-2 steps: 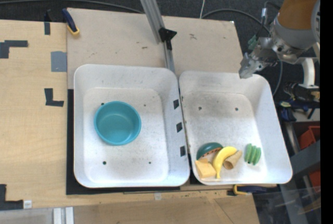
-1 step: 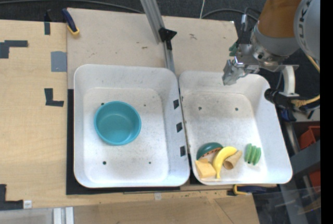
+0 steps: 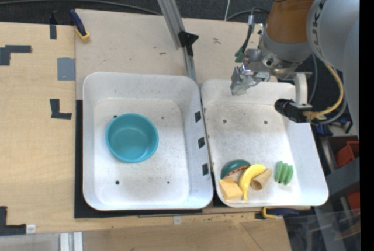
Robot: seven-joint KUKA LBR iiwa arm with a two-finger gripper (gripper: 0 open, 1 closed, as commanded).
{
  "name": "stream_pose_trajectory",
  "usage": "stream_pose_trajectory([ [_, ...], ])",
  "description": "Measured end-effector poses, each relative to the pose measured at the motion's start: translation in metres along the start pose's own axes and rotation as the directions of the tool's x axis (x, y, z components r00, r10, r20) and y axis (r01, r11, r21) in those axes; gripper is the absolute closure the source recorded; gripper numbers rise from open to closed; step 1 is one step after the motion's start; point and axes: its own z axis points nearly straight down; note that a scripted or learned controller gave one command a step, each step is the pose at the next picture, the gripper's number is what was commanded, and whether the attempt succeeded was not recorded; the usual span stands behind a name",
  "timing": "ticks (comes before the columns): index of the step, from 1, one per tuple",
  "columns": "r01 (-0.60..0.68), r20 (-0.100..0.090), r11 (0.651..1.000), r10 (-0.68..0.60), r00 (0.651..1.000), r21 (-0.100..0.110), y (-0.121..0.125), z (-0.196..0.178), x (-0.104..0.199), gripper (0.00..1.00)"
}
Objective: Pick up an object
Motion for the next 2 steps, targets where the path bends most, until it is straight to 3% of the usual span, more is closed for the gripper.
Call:
stream_pose_trajectory([
  [1,0.002,-0.001,1.0,-0.002,1.0,0.001,-0.001,0.009,0.063,1.0],
  [2,0.0,0.0,1.0,0.0,1.0,0.001,-0.008,0.014,0.106,1.0],
])
